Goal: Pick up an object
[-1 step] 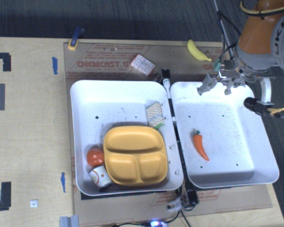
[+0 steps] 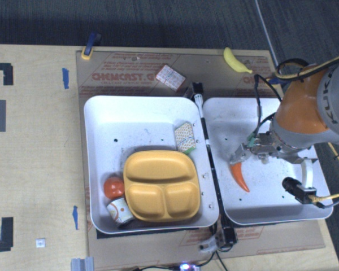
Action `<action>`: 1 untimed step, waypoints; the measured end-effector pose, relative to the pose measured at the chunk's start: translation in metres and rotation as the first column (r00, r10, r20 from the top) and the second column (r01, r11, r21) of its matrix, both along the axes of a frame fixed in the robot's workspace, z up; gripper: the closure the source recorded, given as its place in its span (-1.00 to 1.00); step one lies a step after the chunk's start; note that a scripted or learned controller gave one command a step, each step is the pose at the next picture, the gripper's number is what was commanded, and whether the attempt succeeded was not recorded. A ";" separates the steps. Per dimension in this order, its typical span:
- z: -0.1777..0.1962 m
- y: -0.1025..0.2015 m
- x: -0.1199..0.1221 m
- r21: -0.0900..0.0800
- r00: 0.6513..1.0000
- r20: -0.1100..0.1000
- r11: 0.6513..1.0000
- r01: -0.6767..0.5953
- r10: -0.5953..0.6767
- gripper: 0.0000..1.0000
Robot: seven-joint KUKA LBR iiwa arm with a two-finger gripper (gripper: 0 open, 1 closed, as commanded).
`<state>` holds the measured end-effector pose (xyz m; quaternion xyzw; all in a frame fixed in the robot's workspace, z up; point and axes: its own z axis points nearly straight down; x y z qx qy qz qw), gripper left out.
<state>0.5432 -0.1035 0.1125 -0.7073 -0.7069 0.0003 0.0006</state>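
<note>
Left bin (image 2: pixel 96 151) smooth white plastic, I note a glossy yellow compartment tray (image 2: pixel 161 184), round red ball (image 2: pixel 113 186) beside it, patterned packet (image 2: pixel 185 136), right bin (image 2: pixel 260 208) holds a tapered orange carrot (image 2: pixel 239 176), gripper (image 2: pixel 242 154) just above its top, fingers parted, nothing between them.

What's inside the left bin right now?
The left bin holds an upside-down yellow divided tray, a red ball and a small white-and-orange can at its left edge, and a patterned packet behind it. Anything under the tray is covered.
</note>
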 end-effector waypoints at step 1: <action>-0.026 0.004 -0.037 -0.001 1.000 0.007 1.000 0.000 0.000 -1.00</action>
